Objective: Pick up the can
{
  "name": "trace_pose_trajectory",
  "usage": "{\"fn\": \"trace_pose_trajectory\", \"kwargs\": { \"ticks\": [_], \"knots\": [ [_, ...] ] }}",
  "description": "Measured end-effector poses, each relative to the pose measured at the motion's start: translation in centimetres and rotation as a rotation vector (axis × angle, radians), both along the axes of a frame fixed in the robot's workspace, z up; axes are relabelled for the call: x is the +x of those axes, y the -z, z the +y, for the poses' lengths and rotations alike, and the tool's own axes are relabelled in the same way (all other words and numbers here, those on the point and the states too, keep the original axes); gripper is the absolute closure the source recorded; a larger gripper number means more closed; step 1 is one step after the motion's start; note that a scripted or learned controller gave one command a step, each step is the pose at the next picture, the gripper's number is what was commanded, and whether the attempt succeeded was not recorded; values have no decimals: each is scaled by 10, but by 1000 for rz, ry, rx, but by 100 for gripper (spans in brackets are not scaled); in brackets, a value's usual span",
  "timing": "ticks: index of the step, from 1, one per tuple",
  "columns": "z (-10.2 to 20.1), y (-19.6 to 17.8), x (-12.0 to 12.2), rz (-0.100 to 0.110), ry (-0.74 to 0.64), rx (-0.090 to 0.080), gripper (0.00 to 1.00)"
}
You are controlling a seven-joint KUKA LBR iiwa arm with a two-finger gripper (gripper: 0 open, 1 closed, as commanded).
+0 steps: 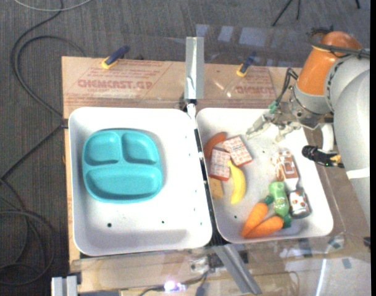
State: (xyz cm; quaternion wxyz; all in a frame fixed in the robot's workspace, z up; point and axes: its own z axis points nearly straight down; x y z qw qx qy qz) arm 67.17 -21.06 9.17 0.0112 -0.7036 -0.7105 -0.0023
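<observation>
The can is small, with a red and white label and a dark end. It lies near the right wall of the right bin, beside a green toy. My gripper hangs over the far part of that bin, well behind the can. Its fingers are spread open and nothing is between them. The grey arm with its orange band comes in from the upper right.
The right bin also holds a brown sausage, two cracker boxes, a banana, two carrots and a brown and white packet. A teal divided plate lies in the left bin.
</observation>
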Motion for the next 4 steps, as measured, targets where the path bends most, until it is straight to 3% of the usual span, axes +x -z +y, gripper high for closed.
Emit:
{"fn": "trace_pose_trajectory", "kwargs": {
  "ticks": [1, 2, 4],
  "knots": [
    [4, 0, 2, -3, 202, -1, 0],
    [4, -8, -3, -7, 171, -17, 0],
    [0, -10, -3, -3, 127, -15, 0]
  ]
}}
